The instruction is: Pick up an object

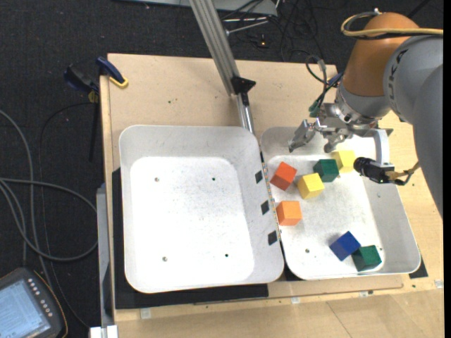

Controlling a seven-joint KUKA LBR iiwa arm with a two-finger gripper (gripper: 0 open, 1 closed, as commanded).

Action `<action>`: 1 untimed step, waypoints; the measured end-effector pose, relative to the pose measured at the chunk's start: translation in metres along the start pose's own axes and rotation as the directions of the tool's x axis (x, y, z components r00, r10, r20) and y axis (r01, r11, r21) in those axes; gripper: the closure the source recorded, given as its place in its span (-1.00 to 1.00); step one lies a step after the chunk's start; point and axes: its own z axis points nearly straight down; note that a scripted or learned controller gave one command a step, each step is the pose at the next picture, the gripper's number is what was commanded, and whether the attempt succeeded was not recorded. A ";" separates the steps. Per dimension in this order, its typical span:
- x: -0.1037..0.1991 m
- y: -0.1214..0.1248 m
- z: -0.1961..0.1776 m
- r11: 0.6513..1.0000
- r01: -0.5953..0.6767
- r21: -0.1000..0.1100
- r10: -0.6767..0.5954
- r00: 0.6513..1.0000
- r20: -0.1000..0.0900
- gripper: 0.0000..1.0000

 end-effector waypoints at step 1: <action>0.004 -0.002 0.043 1.000 0.001 -0.005 -0.001 1.000 0.000 -1.00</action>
